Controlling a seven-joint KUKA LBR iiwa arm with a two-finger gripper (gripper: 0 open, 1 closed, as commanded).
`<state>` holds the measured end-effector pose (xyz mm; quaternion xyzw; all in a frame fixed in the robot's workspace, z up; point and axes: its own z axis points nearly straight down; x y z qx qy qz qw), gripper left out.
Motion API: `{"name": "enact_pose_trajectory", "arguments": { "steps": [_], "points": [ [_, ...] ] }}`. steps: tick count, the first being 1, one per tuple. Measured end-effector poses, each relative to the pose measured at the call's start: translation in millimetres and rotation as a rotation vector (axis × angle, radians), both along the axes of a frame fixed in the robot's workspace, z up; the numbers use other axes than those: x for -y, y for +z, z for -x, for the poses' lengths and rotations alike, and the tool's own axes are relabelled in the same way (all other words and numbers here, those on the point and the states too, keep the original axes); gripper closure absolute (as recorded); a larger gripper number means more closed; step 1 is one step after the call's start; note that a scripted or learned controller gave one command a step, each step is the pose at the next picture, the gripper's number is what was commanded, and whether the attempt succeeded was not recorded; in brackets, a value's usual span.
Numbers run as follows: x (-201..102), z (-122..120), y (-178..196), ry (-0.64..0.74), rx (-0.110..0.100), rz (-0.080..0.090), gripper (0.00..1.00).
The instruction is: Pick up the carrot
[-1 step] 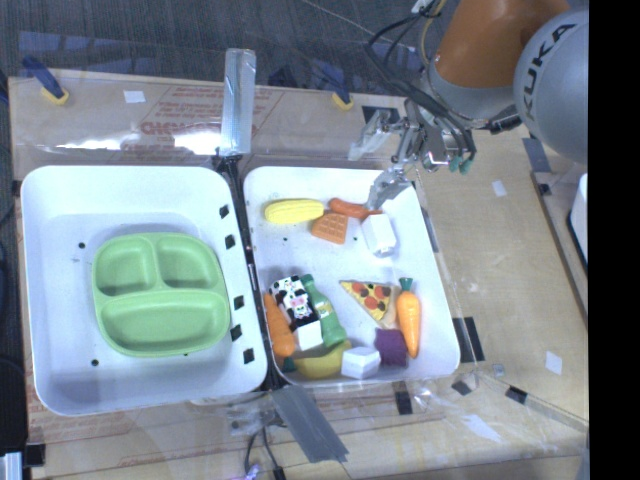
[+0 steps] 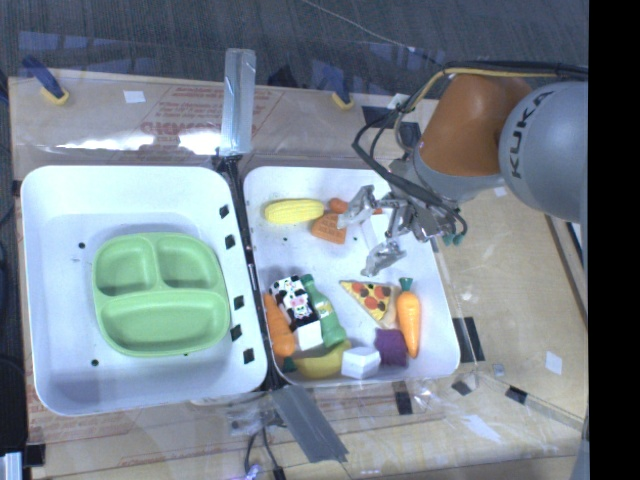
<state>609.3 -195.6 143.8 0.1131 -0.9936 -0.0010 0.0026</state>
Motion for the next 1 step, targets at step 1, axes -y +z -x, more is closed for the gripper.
{"name": "enact_pose_trajectory", "arguments": {
  "steps": [1],
  "points": [
    [14.3,59.8,-42.5,0.495,0.004,-0.002,0.0]
  ]
}}
